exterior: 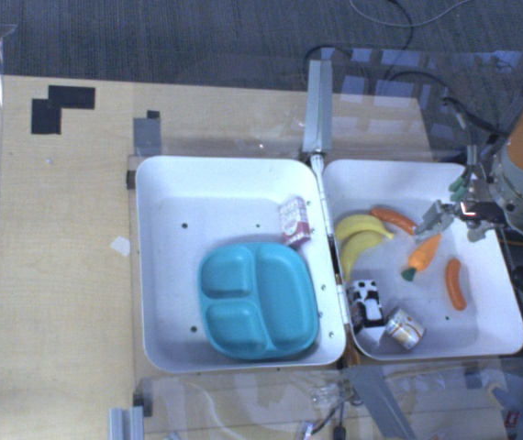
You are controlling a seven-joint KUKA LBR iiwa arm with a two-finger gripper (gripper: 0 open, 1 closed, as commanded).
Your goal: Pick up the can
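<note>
End effector (454,211) hangs over the far right part of the right bin (509,337), reached in from the right. Two fingers stand visibly apart, one toward the bananas, one back toward the arm; released, nothing between them.

Step in hand, as I judge it: approach. No grasp made, can (403,329) untouched.

Can lies well apart from the end effector, toward the near edge of the bin and a little to the left of it as seen from above. It rests on its side, tilted, pale metallic end facing up and outward. Short and squat, silver-grey with a dull tan body. It lies just beside a small black-and-white carton (365,302), possibly touching; cannot tell from here.

Between end effector and can: a toy carrot (423,253) directly below the fingers, and an orange sausage-like piece (455,284) off toward the arm side. Another orange piece (393,217) and two bananas (361,234) sit to the left of the fingers.

Next move, my reading: travel toward the near wall, clear the carrot, then descend with the fingers straddling the can's round body. The carton crowds one side, so the finger on that side needs room. A can on its side may roll if nudged off-centre.

Left bin (161,246) holds a blue divided tray (260,301) and a small wrapped packet (294,220), far left of the end effector. Not part of the job.
</note>
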